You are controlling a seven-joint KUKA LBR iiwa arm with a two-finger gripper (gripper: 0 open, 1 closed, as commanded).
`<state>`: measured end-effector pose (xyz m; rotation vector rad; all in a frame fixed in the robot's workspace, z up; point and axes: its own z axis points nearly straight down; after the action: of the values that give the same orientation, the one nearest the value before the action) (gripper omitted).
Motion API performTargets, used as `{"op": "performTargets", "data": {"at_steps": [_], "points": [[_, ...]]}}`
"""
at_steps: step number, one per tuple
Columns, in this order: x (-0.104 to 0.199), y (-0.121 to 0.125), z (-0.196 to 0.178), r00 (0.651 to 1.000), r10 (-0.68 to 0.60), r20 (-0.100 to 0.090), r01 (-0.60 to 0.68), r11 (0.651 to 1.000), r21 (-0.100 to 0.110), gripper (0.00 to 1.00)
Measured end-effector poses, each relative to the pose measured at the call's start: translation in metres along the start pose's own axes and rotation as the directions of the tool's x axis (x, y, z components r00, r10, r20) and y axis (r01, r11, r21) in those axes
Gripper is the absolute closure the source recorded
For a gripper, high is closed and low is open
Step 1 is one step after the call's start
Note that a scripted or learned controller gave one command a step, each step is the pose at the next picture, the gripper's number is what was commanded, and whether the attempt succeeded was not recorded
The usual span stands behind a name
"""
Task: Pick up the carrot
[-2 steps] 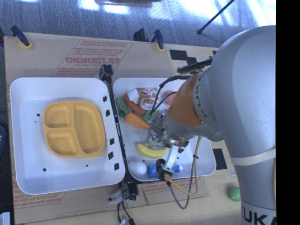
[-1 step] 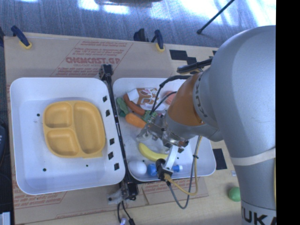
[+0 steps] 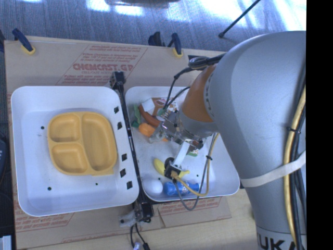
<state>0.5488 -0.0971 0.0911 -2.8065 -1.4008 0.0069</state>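
The carrot [image 3: 147,117], orange-red with a green top, lies slantwise in the upper left part of the right bin [image 3: 223,178]. Just below it sits a small round orange piece [image 3: 146,130]. My gripper [image 3: 162,129] hangs low over the bin, immediately right of the carrot and the orange piece. The grey wrist with its orange band covers the bin's middle and hides the gripper's tip.
The right bin also holds a white and red item [image 3: 151,104] at the back, and a yellow piece [image 3: 159,165], a white egg-like ball [image 3: 154,184] and a blue object [image 3: 174,189] near the front. A yellow compartment plate [image 3: 82,142] lies in the left bin [image 3: 26,191].
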Motion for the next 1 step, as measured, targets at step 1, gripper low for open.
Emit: {"op": "performTargets", "data": {"at_steps": [1], "points": [[0.0003, -0.0008, -0.0095, 1.000, -0.006, 0.000, 0.006, 1.000, 0.005, 1.00]]}}
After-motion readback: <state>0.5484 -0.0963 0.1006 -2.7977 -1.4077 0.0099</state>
